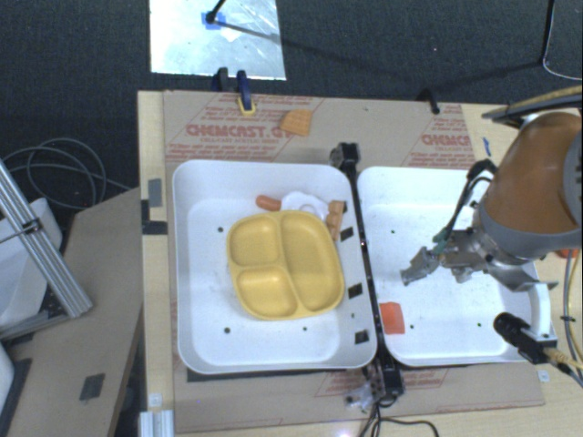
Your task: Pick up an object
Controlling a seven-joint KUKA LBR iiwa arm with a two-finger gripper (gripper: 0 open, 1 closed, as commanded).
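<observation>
Nearest the lens, at six o'clock of the right bin (pixel 428 189): small orange-red block (pixel 391 316), flat on the white floor beside the divider, untouched. Above it, at roughly the bin's centre: gripper (pixel 417 269), metal fingers pointing toward nine o'clock, hanging over bare bin floor with nothing seen between them; whether spread or closed, cannot tell. Well apart from the block, which sits toward seven o'clock of the fingertips. Behind, at three o'clock: grey arm with orange band (pixel 542 167).

Left bin (pixel 196 244): yellow divided tray (pixel 284 264) in the middle. At its twelve o'clock edge, small orange sausage-shaped piece (pixel 268 203), white item (pixel 303 204), tan piece (pixel 336 213) toward one o'clock.
</observation>
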